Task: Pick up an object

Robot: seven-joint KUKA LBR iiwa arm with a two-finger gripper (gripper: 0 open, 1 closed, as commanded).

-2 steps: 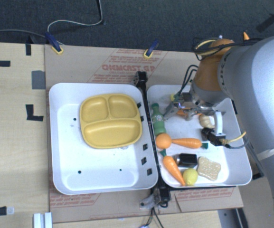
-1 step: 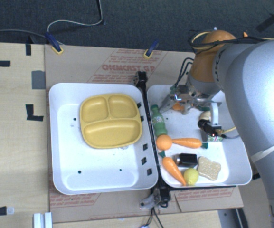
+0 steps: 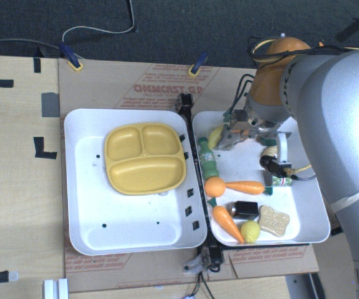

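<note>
The gripper [image 3: 234,136] sits low at the far left of the right bin [image 3: 310,213], beside a yellow banana-like piece [image 3: 215,136] and the green bottle [image 3: 207,159]; whether it is wide or narrow I cannot tell. 2 carrots [image 3: 244,187] lie nearer. For a clean pick, centre squarely over 1 item, clear of the bin wall, before closing.

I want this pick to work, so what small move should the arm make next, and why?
Probably lower the gripper straight onto the banana: it sits at the right bin's top left, close beside that banana, and nothing shows in its grasp yet.
</note>
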